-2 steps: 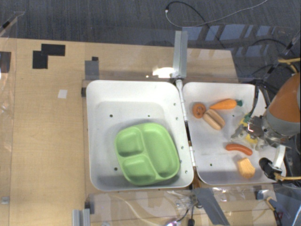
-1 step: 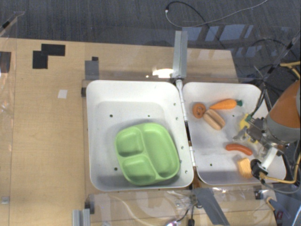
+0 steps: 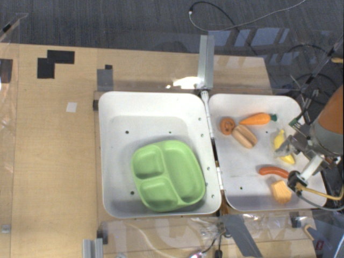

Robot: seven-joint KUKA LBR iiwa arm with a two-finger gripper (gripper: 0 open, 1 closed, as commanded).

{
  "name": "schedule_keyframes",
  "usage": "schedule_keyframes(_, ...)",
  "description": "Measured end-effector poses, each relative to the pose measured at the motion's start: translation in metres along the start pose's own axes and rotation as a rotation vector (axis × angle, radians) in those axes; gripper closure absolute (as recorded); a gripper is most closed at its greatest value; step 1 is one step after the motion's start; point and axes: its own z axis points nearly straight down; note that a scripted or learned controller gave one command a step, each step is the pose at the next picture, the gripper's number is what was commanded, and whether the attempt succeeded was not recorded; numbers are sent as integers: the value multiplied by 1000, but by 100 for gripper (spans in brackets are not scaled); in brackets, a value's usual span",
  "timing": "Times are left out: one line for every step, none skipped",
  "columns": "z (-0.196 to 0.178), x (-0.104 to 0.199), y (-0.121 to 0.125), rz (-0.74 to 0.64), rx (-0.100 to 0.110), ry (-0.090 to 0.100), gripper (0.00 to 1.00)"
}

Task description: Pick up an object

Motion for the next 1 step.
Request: schedule_keyframes(62,41,59,11,2,-2,0)
